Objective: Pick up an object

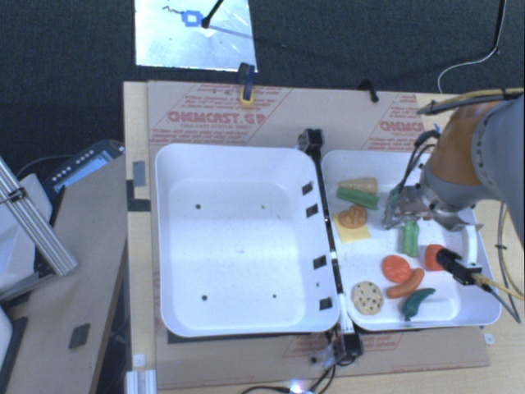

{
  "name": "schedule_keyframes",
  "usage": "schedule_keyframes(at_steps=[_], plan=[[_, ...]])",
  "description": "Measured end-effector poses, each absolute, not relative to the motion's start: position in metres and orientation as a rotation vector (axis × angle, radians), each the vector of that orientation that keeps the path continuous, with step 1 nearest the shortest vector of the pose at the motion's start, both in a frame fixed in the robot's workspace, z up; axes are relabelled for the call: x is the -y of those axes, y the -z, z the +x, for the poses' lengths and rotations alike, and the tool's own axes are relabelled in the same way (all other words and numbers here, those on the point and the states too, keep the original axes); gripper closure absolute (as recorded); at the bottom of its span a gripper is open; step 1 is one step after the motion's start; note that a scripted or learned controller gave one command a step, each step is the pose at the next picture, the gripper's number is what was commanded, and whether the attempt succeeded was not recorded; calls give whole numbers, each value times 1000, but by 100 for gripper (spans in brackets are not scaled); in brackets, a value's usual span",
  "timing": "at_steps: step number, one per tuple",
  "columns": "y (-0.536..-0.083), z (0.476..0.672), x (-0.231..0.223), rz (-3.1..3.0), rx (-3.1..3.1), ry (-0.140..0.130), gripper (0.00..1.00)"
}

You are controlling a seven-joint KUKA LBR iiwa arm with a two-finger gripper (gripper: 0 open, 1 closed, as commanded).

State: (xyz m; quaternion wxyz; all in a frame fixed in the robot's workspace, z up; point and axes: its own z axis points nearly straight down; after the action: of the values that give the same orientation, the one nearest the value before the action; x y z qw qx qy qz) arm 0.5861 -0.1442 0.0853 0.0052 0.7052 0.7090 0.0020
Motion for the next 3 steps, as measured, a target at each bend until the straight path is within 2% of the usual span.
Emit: schedule_keyframes(at_steps=[1, 2, 3], plan=[[-90, 521, 137, 2225, -2223, 3, 100], [-85, 567, 99, 2211, -2227, -4, 100], [-84, 525, 90, 2221, -2224, 1, 100]])
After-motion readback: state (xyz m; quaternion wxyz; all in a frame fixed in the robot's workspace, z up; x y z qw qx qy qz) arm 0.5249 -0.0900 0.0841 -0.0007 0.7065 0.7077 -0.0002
